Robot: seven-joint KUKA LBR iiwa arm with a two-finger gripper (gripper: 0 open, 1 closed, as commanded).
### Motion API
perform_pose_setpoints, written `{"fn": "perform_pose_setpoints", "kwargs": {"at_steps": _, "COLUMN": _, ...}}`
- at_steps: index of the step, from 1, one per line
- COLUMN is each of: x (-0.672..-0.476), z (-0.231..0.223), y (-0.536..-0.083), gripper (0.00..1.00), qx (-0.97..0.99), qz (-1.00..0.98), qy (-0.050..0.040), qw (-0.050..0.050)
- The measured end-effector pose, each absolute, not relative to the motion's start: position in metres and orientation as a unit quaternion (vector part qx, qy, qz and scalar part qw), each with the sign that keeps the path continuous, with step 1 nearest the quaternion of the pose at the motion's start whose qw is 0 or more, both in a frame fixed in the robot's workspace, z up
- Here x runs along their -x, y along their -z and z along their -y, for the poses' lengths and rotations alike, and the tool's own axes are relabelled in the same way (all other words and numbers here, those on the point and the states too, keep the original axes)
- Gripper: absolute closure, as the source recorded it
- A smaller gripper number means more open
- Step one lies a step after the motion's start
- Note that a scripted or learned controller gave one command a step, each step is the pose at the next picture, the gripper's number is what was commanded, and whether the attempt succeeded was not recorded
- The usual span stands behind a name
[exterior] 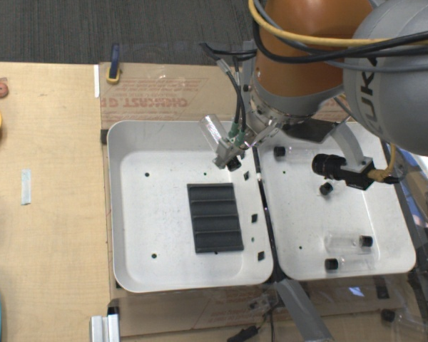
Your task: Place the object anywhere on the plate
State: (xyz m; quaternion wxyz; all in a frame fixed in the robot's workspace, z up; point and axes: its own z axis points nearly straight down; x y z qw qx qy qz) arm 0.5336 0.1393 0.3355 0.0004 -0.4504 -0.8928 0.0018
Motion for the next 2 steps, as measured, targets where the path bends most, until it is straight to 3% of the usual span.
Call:
{"fn": "perform_pose_setpoints", "kwargs": {"at_steps": 1, "x": -0.563, "z": -0.179, "y": -0.265, "gripper": 1.0, "qx": 0.359, "qz": 0.933, "qy": -0.0013, "qw": 0.0}}
{"fn": "perform_pose_setpoints", "kwargs": {"at_steps": 2, "x": -0.605, "z": -0.206, "y": -0.222, "gripper": 1.0, "qx": 0.275, "qz": 0.961, "qy": -0.0009, "qw": 0.0}}
